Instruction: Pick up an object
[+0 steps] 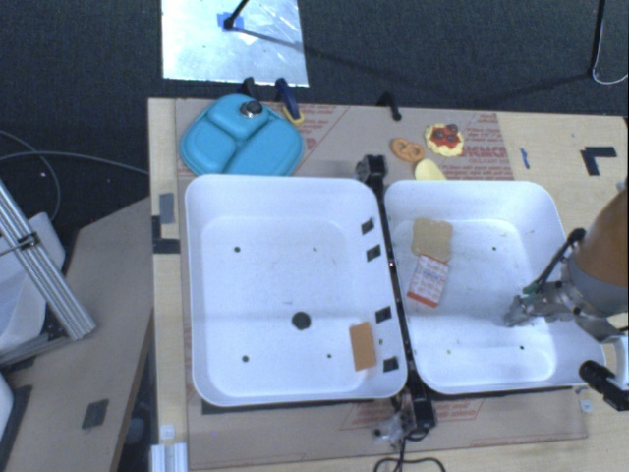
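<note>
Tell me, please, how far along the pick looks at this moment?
Early stage. Done: the arm has reached into the right bin, with the claw low near its floor. In hand: nothing shows between the claw's tips. Left: the tan card and the red-and-white packet lie apart from it toward the divider; a tan block sits in the left bin.

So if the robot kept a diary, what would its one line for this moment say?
task: pick up an object | gripper: low in right bin, nothing seen held | nearest: red-and-white packet, tan card | left bin: brown block
</note>
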Controlling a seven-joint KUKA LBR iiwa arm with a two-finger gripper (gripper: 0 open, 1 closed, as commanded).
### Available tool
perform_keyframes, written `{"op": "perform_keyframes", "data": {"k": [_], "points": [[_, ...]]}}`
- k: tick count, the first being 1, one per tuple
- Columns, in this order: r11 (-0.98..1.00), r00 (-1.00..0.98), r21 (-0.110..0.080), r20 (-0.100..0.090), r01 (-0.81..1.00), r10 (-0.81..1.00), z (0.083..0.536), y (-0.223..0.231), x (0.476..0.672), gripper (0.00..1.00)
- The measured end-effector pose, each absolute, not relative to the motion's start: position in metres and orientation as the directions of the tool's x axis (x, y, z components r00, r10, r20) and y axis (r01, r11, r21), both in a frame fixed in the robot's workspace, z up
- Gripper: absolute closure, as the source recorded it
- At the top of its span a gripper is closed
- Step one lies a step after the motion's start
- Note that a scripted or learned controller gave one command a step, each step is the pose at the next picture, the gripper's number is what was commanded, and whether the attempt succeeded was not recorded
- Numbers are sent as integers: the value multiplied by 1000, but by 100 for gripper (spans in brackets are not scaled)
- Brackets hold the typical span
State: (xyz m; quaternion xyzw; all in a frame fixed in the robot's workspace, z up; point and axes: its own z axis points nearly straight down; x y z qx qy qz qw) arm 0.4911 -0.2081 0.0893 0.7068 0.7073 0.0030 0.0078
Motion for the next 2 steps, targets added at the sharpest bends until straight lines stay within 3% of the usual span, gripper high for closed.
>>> {"op": "perform_keyframes", "data": {"k": [2], "points": [[0, 1, 16, -6, 1000, 1000, 90, -208, 491, 100]]}}
